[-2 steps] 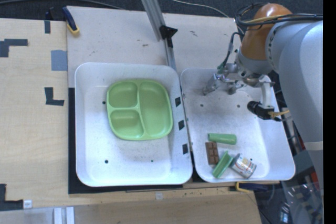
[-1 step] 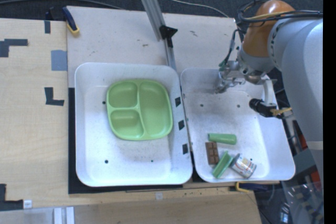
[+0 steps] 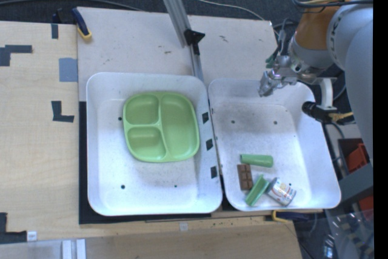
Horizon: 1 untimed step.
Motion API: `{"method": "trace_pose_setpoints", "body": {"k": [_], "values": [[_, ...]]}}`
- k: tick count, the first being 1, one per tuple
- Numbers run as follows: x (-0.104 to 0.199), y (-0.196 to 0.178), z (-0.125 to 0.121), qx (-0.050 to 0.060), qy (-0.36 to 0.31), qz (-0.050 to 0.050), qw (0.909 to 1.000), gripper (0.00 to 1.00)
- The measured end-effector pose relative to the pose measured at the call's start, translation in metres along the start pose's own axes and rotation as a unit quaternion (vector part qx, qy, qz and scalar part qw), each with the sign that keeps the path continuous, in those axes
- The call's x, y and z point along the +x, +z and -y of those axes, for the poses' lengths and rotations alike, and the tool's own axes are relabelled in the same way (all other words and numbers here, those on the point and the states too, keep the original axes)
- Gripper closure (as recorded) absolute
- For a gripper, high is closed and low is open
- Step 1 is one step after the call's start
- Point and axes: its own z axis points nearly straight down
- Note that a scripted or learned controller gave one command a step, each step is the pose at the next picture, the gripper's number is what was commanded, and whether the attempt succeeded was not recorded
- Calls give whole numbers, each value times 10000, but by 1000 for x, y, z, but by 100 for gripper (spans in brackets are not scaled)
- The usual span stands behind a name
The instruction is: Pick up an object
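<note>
My gripper (image 3: 267, 88) hangs over the far rim of the right bin (image 3: 315, 148), with nothing visible between its fingertips. Several small objects lie at that bin's near end, well away from the gripper: a green cylinder (image 3: 256, 160), a brown chocolate-like block (image 3: 245, 176), a green bar (image 3: 256, 190) and a small silver can (image 3: 282, 191). The left bin (image 3: 103, 148) holds a green divided plate (image 3: 161, 126).
A slanted metal pole (image 3: 176, 9) crosses the bench behind the bins and ends at a black clamp (image 3: 194, 37) near their shared far corner. A blue-and-yellow tool (image 3: 82, 23) lies at the bench's far left. The grey arm (image 3: 339, 27) fills the upper right.
</note>
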Motion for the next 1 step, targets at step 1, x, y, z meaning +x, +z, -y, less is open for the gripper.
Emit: {"method": "trace_pose_setpoints", "body": {"k": [1], "values": [[-3,-64,1,-4,3,1,10000,100]]}}
